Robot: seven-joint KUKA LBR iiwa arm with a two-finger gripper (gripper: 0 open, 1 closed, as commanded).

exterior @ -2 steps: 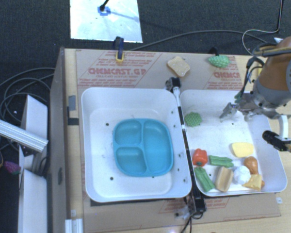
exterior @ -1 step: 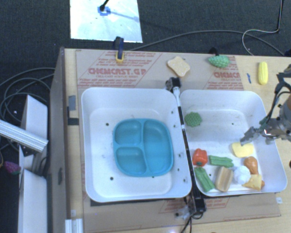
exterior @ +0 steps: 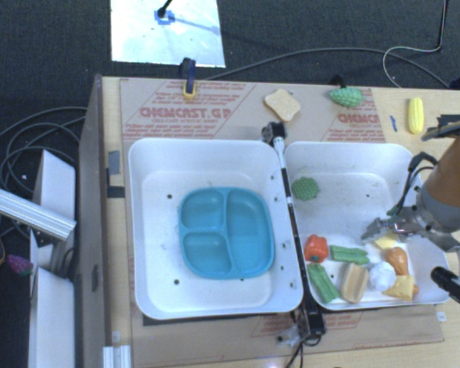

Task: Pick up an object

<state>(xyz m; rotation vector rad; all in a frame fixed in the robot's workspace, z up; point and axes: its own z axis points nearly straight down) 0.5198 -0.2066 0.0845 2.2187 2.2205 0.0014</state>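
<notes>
The hand hangs low in the right white plastic bin, just beside the heap of toy food; nothing is held; I cannot tell its opening; next, descend onto one piece.

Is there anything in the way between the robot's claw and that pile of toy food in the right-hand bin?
Nothing visible blocks it. The gripper hangs right over the cluster, just above a pale yellow toy piece and an orange egg-shaped toy. The pieces lie tightly packed, so neighbours may crowd a grasp.
</notes>
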